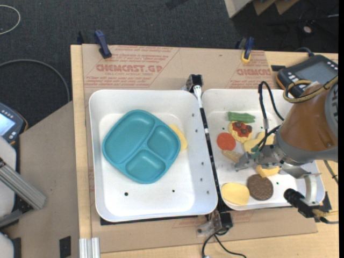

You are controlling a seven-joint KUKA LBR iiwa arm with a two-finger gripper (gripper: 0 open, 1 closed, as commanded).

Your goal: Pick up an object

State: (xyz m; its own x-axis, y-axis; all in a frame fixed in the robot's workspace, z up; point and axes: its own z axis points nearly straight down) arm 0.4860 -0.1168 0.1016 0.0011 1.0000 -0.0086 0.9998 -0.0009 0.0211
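arm (309,125): grey with orange band, reaches in from right, over right bin
gripper (251,158): low over middle of right bin, among the small items
fingers: too blurred and dark to tell whether spread or pressed together; nothing clearly seen between them
right bin (215,98): white, shallow, holds the small toy food items
red disc (226,141): left part of right bin, just left of gripper
pizza slice (241,129): yellow with red spots, above gripper, beside red disc
green piece (241,117): near back of right bin, just above pizza slice
tan piece (231,156): below red disc, just beside gripper tip
brown cookie (260,187): front of right bin, below gripper
pale yellow piece (236,193): front of right bin, just left of brown cookie
yellow piece (267,170): under the wrist, partly hidden
left bin (102,144): white, touching right bin side by side
blue tray (141,145): three compartments, centre of left bin, turned at a slant
yellow item (180,138): peeking out from under right edge of blue tray
bench (134,66): brown board with red print, clamps at back edge
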